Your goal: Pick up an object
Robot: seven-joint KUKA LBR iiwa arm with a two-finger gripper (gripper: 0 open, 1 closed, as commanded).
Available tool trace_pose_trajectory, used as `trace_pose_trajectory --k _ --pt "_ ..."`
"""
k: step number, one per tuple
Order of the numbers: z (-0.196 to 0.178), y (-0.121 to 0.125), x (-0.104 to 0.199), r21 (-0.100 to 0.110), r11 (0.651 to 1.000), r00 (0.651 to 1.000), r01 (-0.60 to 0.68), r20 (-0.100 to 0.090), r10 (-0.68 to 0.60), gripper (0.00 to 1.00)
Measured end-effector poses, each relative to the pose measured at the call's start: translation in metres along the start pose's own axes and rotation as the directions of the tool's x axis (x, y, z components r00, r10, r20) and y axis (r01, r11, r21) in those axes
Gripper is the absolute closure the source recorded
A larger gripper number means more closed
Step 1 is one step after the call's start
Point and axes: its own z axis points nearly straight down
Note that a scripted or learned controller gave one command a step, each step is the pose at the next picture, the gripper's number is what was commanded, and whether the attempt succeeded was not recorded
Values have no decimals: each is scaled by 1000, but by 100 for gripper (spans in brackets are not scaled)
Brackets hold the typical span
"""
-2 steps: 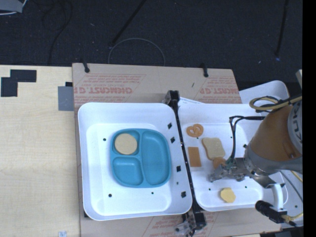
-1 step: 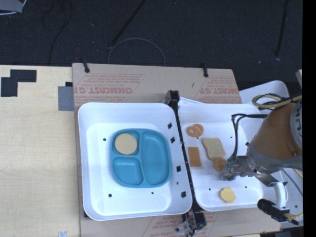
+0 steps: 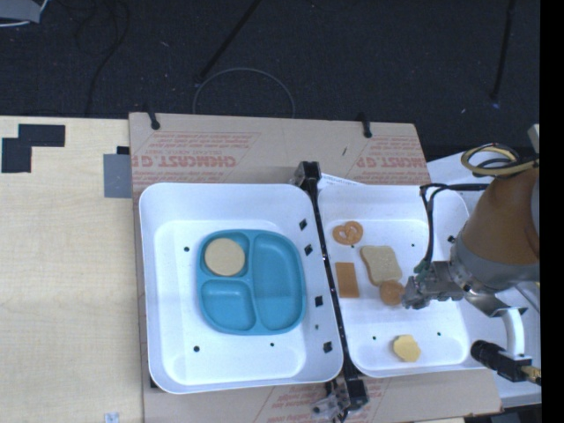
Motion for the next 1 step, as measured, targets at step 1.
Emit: trace_pose_trajectory --k 1 --pt "-57 0 -10 -2 1000 1000 -2 1 2 100"
